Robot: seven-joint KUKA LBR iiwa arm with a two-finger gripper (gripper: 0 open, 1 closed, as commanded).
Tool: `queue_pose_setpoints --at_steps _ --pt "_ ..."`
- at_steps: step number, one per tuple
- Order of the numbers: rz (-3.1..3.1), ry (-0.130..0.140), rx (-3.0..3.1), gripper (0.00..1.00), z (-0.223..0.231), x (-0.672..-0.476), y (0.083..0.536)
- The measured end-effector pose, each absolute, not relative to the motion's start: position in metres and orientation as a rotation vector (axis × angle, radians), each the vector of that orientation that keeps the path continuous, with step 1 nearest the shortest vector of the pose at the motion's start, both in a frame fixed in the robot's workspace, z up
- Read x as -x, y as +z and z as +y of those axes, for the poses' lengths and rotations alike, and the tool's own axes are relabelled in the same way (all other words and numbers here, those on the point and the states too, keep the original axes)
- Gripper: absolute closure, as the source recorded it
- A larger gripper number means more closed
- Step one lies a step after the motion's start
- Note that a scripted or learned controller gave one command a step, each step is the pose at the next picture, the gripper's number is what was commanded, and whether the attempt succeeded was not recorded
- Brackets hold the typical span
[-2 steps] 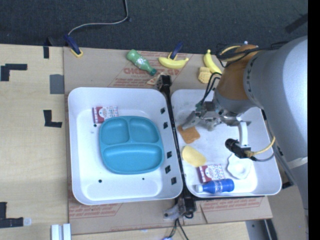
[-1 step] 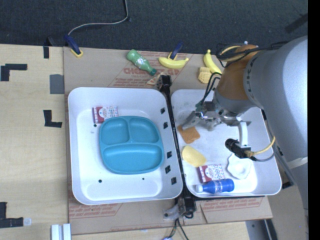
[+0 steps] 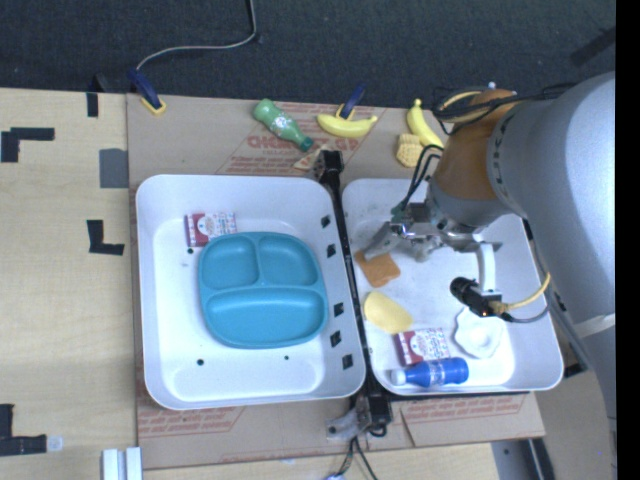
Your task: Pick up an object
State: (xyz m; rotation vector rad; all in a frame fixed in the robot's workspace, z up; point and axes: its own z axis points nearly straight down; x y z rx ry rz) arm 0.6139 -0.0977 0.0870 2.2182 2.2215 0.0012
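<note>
Hovered low in the right bin (image 3: pixel 535 363) with gripper (image 3: pixel 385 243) jaws spread and holding nothing, just above and touching-close to the tan cracker-like slab (image 3: pixel 379 269), which lay directly below the fingertips, its long axis running roughly left-right.

I've got the arm (image 3: pixel 560 158) coming in from the right, its fat grey body filling the upper right of my view. The orange band (image 3: pixel 470 158) sits just above the wrist, with yellow cable looping over its top. Below it the wrist angles down and to the left, and the gripper (image 3: pixel 385 240) hangs low at the end, its metal fingers (image 3: pixel 375 243) reaching out leftward. I can't make out how far apart they stand.
</note>
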Motion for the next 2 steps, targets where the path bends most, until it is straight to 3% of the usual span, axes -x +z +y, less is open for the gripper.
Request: queue_pose_setpoints --at_steps 2 --pt "2.221 0.001 -2.218 0.0 -0.0977 -0.6139 0.087"
